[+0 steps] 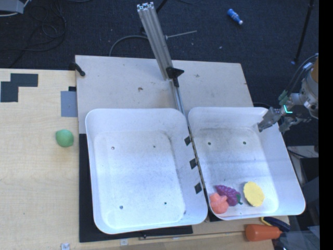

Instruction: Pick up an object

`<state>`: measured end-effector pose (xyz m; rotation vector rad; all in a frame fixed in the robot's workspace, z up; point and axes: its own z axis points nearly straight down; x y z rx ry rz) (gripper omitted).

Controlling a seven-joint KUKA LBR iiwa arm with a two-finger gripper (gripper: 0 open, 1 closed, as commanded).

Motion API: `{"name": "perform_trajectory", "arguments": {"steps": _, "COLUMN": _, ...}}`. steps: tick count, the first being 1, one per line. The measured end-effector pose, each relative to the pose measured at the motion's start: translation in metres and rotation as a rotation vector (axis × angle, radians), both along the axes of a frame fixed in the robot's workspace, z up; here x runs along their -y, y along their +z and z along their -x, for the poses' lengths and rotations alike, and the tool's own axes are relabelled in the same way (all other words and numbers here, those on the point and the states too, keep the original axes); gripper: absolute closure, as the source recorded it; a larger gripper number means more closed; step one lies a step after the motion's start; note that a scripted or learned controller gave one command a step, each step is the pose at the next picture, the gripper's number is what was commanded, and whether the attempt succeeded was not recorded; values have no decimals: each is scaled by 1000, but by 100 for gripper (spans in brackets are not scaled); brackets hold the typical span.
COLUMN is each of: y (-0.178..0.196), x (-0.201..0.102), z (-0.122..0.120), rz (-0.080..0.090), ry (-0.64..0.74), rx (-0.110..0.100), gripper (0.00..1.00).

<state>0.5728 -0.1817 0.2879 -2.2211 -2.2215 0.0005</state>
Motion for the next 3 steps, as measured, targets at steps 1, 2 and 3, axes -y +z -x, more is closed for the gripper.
{"name": "perform_trajectory", "arguments": {"steps": 1, "y": 0, "x": 0, "z": 0, "rz": 0, "ry": 0, "rx": 0, "gripper": 0}}
{"name": "perform_trajectory", "arguments": {"steps": 2, "y": -51, "x": 4, "z": 10, "rz": -1, "ry": 0, "rx": -4, "gripper": 0}}
{"name": "perform_trajectory", "arguments": {"steps": 3, "y": -101, "x": 11, "z": 4, "rz": -1, "ry": 0, "rx": -4, "gripper": 0}}
